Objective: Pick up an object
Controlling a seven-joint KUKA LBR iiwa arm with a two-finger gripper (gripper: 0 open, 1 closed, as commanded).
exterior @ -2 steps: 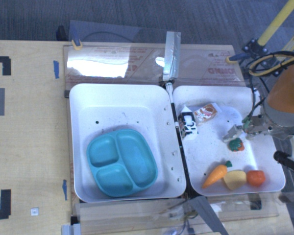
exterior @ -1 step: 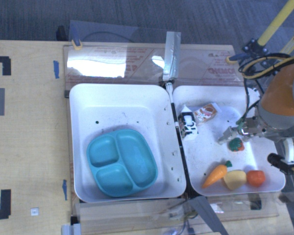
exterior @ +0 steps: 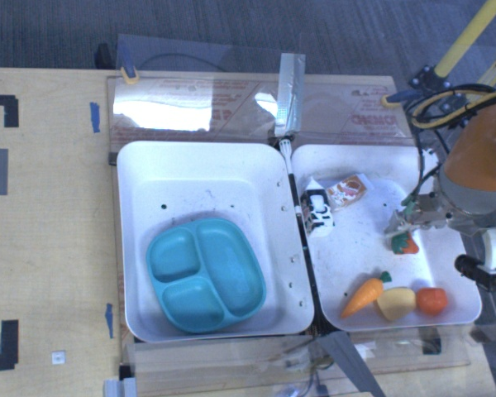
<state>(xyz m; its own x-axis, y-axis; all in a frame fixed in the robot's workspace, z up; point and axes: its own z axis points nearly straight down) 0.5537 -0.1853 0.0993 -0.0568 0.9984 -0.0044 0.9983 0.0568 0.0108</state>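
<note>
The right bin [exterior: 372, 168] holds several toy foods. A small red and green piece [exterior: 406, 244] lies near its right wall, and my gripper [exterior: 411, 222] hangs directly over it, touching or just above its top. Along the front wall lie an orange carrot [exterior: 362, 296], a pale yellow piece [exterior: 396, 303] and a red tomato [exterior: 431, 300]. A small carton with black and white and orange print [exterior: 329, 201] lies near the bin's left wall. My arm's orange band [exterior: 478, 151] rises at the right.
The left bin [exterior: 198, 176] holds a blue divided plate [exterior: 205, 273]. A ridge [exterior: 302, 246] separates the bins. Yellow and black cables [exterior: 442, 106] hang behind the arm. A wooden bench top [exterior: 41, 222] stretches to the left.
</note>
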